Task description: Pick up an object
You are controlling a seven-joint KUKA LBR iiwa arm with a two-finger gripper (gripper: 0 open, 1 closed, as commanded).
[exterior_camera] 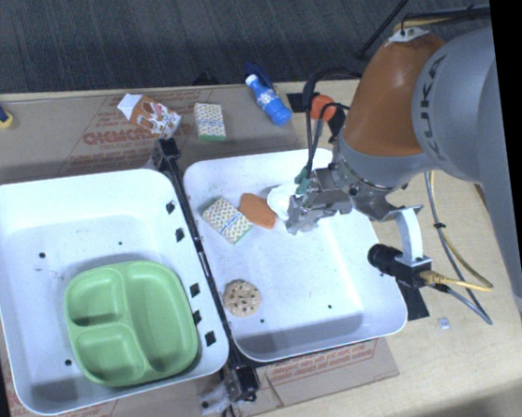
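My gripper (297, 217) hangs low in the right bin (295, 331), near its back middle, right beside a white round object (280, 198) that its body partly hides. Just left of that lies an orange oblong piece (258, 210). A patterned square packet (226, 219) rests further left, tilted. A brown speckled cookie (241, 298) lies near the bin's front left. Whether anything sits between the gripper's tips is hidden by the wrist.
The left bin (18, 233) holds a green divided tray (130, 321). Behind the bins on the cardboard lie a blue bottle (269, 98), a small patterned box (210, 121) and a crumpled wrapper (150, 115). The arm's cables (458, 273) trail to the right.
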